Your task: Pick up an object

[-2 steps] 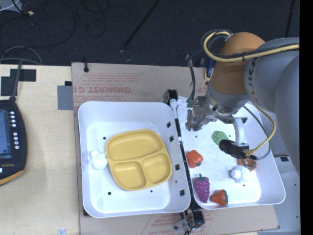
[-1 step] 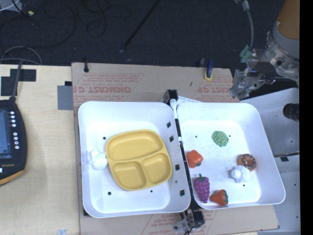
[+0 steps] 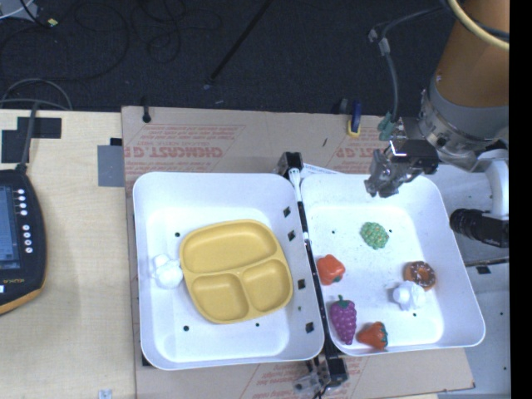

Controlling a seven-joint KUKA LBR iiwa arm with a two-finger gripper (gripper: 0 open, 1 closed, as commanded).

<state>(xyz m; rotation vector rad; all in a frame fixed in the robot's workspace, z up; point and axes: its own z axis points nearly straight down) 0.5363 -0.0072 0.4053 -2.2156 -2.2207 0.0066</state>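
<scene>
My gripper hangs over the far edge of the right bin, with nothing visible between its fingers. Below it in that bin lie a green bumpy ball, a red pepper, a purple grape bunch, a second red-orange pepper, a small white object and a brown donut. The green ball is the nearest, a short way in front of the gripper.
The left bin holds a yellow divided tray and a small white object beside it. A black divider clip strip runs between the bins. A pendant controller lies at the far left.
</scene>
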